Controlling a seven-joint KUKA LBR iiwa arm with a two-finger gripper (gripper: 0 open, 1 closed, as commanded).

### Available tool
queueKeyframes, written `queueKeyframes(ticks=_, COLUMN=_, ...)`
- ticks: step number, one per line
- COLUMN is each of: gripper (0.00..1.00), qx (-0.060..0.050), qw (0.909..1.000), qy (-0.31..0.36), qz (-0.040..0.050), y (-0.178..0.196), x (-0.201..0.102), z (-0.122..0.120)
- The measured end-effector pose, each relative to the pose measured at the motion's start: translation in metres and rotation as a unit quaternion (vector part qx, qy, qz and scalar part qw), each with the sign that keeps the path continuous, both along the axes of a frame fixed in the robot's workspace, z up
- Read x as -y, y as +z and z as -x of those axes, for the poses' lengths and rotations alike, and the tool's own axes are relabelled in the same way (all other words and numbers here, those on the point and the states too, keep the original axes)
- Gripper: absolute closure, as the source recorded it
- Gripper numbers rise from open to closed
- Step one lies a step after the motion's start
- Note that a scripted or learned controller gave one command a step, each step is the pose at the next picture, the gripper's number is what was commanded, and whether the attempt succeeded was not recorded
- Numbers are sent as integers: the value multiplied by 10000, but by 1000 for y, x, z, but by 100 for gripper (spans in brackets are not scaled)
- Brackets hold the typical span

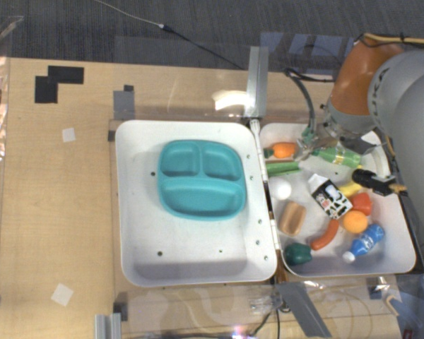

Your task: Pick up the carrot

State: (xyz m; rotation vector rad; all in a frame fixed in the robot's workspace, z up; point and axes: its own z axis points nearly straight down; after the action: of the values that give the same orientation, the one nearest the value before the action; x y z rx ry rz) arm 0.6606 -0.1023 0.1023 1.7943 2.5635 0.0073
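The carrot (pixel 283 150) is a short orange piece at the back left of the right bin (pixel 403 260), close to the divider. A green stalk-like piece (pixel 283 167) lies just in front of it. My gripper (pixel 309 145) hangs low over the back of the right bin, immediately right of the carrot and left of a green bottle (pixel 337 157). The grey arm with its orange band (pixel 353 83) comes in from the upper right and hides part of the bin's back corner. I see nothing lifted off the bin floor.
The right bin is crowded: a white egg (pixel 282 188), a bread roll (pixel 291 217), a black-and-white box (pixel 330 195), a red sausage (pixel 325 235), an orange (pixel 355 221), a blue bottle (pixel 364 242) and a dark green item (pixel 297 253). The left bin (pixel 134 210) holds a teal divided plate (pixel 201 179).
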Motion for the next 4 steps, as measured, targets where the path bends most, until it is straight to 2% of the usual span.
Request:
queueKeyframes(ticks=1, gripper=0, qx=6, qw=10000, qy=5, qz=-2, y=0, x=-1, z=0)
queueKeyframes(ticks=2, gripper=0, qx=-112, qw=9969, qy=-778, qz=-44, y=-15, x=15, z=-8)
queueKeyframes(ticks=3, gripper=0, qx=-192, qw=9877, qy=-1551, qz=-56, y=-17, x=15, z=-5)
queueKeyframes(ticks=4, gripper=0, qx=-205, qw=9591, qy=-2823, qz=-44, y=-18, x=40, z=6)
